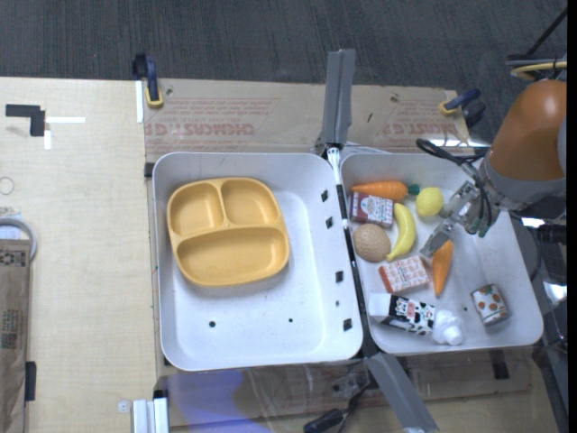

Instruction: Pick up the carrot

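Observation:
Two orange, carrot-like things lie in the right bin (527, 282). A carrot with a green end (382, 189) lies flat along the far wall. A tapered orange carrot piece (441, 269) lies lengthwise near the bin's middle. My gripper (439, 240) reaches in from the right and slants down-left. Its tip sits right at the upper end of the tapered carrot piece. I cannot tell whether it touches or grips that piece. The green-ended carrot lies well to the gripper's upper left.
Around the gripper are a lemon (430, 202), a banana (404, 231), a red carton (371, 209), a brown ball (370, 241), a strawberry carton (403, 274), a milk carton (413, 313) and a can (489, 303). A yellow divided plate (227, 231) rests in the left bin (270, 332).

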Available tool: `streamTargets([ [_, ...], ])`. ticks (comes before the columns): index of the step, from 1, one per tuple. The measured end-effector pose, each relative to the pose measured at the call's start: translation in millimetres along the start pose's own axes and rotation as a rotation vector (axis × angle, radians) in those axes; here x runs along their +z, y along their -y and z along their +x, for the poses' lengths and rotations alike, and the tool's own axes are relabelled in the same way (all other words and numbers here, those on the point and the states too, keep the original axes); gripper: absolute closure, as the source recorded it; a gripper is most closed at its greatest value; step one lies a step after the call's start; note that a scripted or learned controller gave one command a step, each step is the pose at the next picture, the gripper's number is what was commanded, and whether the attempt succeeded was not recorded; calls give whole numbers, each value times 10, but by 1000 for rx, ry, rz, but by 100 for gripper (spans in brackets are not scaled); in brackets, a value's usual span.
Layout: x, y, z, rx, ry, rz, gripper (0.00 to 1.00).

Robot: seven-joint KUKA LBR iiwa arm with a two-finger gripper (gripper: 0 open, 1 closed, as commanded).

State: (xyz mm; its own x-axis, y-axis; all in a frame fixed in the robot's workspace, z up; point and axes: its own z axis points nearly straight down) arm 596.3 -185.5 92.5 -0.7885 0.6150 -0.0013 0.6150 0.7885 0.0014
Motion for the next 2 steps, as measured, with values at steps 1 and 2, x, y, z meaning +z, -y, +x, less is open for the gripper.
streamTargets([
  [1, -109, -2, -16, 4, 4, -3, 100],
  [2, -1232, -403, -181, 76, 2, 0, 100],
])
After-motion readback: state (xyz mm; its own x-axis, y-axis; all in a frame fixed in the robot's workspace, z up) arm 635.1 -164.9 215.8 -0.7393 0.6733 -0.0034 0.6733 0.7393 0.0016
